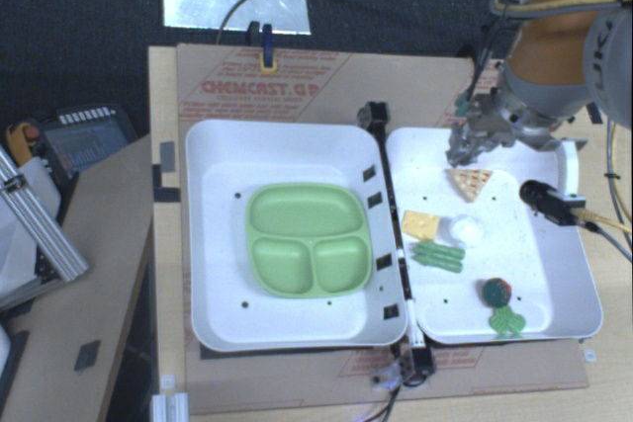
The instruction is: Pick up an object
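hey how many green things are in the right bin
2. Green bean pods lie mid-bin below the yellow cheese slice; a green leafy piece sits near the front edge, beside a reddish ball. None seem hidden.

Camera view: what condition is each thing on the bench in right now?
Green tray: lies flat in the left bin, nothing in its compartments.
Waffle wedge: flat in the right bin, just below the gripper.
Yellow slice: lying flat.
Green pod: on its side.
Red and green toy: resting near the front edge.
Gripper: above the wedge, holding nothing visible.
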You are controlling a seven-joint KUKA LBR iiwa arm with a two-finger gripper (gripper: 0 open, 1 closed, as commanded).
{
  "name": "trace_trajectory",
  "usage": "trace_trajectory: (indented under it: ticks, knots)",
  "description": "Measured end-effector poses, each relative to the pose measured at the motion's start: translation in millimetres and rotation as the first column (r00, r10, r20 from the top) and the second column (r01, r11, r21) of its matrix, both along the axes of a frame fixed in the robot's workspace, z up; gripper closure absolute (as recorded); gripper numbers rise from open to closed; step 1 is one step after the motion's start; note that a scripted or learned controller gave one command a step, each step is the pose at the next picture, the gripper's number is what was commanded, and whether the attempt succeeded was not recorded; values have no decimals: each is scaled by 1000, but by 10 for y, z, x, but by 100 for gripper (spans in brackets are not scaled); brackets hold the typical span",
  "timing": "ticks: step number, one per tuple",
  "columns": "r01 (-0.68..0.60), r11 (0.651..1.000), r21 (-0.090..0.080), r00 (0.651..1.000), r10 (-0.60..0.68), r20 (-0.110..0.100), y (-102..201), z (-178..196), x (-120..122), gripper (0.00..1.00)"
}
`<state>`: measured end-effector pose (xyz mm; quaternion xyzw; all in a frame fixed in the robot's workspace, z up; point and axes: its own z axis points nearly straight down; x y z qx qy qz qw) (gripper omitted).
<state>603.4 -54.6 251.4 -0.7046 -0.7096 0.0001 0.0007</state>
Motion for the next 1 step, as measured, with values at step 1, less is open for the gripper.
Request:
trace_trajectory:
  ticks: [1]
  knots:
    - [-1,1000,1,1000,1,1,405,-135,-205,100]
